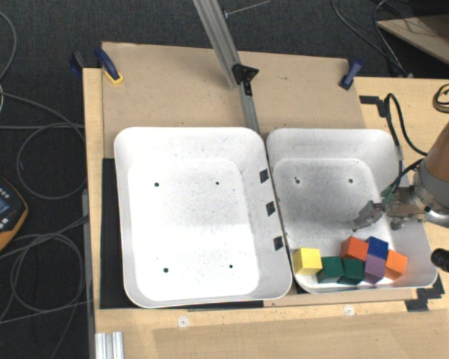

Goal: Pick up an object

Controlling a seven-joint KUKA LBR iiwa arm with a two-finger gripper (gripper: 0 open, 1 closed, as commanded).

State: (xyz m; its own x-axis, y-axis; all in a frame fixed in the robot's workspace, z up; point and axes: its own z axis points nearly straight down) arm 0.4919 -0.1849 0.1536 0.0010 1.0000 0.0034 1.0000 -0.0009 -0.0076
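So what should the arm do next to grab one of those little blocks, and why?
Probably ease the gripper down and toward the camera, onto the orange block just below it. The blocks sit clustered in the near corner of the right bin, and the gripper hovers above their edge, holding nothing I can see.

Wooden bench (pixel 172 73) with two white bins, left (pixel 187 215) and right (pixel 322 155), side by side.

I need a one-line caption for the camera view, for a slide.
Grey robot arm's claw hovers above small coloured cubes clustered at the near edge of the right shallow white bin.
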